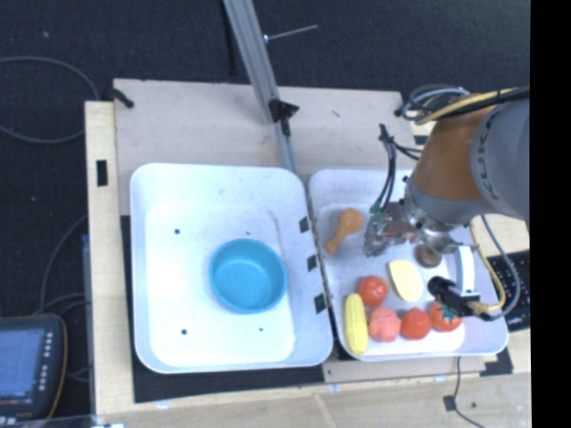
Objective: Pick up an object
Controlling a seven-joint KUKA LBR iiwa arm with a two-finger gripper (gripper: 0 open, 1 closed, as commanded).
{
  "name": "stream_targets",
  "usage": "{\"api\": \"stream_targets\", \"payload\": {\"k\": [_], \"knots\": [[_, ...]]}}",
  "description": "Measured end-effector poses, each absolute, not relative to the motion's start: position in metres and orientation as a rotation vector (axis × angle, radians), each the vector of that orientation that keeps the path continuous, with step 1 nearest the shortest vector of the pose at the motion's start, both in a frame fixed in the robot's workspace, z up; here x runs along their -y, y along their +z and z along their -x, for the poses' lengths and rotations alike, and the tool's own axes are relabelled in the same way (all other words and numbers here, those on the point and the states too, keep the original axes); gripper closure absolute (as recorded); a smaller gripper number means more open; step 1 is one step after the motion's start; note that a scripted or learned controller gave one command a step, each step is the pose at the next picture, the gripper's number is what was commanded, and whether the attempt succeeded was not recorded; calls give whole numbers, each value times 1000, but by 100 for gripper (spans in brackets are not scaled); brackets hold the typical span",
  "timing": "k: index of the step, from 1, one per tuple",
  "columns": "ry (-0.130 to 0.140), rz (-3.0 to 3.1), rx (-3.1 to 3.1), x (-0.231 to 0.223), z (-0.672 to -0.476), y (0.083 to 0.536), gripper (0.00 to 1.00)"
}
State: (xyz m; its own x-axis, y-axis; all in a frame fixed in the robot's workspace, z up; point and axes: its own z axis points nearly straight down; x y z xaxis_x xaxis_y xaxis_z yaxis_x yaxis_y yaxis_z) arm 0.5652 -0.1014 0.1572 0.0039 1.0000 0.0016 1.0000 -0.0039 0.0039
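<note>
The pincer hangs over the right bin, in its far half. The grey arm with its orange band covers it from above, and its metal tip blurs into the white floor, so it is unclear whether it is open or closed. Nothing can be made out in its grip.

Just beside the pincer, on the side towards the left bin, lies a tan drumstick-shaped toy; contact between the two cannot be judged. Nearer the camera than the pincer sit a pale yellow piece and a red tomato, close together. Beyond those, along the bin's near wall, lie a yellow corn cob, a pink lump and a red fruit, packed side by side. Another red thing is half hidden, its shape unclear.

Well away from the pincer, a blue bowl stands in the left bin. Both bins rest on the pale counter, whose edge past the arm is cut off.
</note>
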Motion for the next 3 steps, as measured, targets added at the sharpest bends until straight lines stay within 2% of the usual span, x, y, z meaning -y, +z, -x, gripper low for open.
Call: {"api": "stream_targets", "payload": {"k": [2, 3], "knots": [[8, -2213, -2224, 107, -561, 275, 100], [1, -2214, -2232, 64, -550, 272, 100]]}}
